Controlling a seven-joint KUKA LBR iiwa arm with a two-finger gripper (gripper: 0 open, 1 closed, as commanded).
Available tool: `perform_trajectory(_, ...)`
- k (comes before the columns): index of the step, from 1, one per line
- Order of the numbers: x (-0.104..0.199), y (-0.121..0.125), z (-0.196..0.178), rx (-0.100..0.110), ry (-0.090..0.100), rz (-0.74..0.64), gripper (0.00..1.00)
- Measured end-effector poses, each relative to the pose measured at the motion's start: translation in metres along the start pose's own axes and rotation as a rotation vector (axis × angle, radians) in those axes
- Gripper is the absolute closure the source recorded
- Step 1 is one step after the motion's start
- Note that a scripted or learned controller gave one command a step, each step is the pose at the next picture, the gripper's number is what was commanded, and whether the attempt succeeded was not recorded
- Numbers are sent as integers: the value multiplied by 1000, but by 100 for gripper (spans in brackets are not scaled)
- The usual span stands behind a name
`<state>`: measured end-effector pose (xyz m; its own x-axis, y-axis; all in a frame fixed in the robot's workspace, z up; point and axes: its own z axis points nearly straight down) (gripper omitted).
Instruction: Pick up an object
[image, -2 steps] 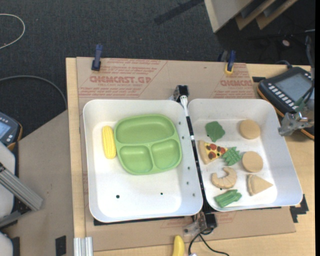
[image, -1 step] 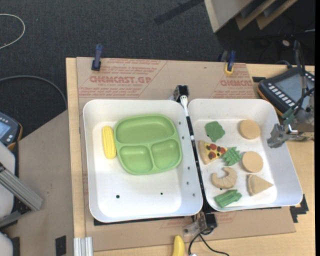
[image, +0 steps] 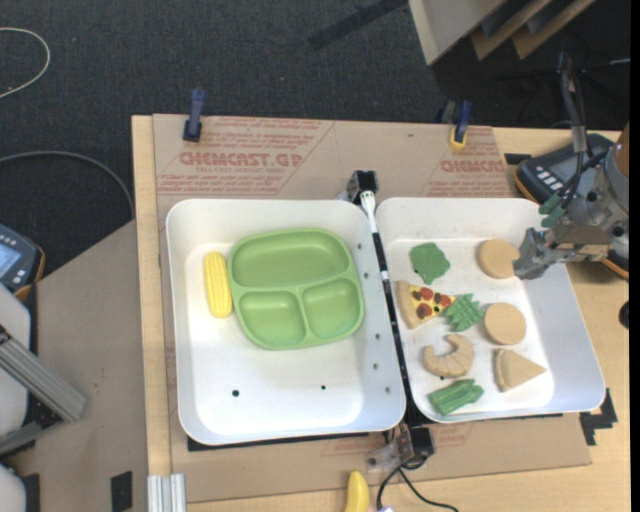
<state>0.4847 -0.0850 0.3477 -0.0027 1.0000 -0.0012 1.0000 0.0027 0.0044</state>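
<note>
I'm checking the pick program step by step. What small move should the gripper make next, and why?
Probably a short drop straight down: the gripper hangs at the right bin's far edge, just beside the round cookie, with nothing between its fingers yet.

Bench (image: 300, 150) topped with a printed brown cardboard sheet, held by a blue clamp (image: 193, 113) and a yellow clamp (image: 460, 125) at the far edge. Two white bins sit side by side: left bin (image: 280, 400), right bin (image: 570, 330).
</note>
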Motion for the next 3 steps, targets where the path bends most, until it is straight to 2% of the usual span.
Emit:
perform_trajectory(1, -73, -1, -138, -13, -7, 8, 100)
perform_trajectory(2, -109, -6, -108, 7, 1, 5, 100)
perform_trajectory(3, -137, -5, -193, -8, -6, 5, 100)
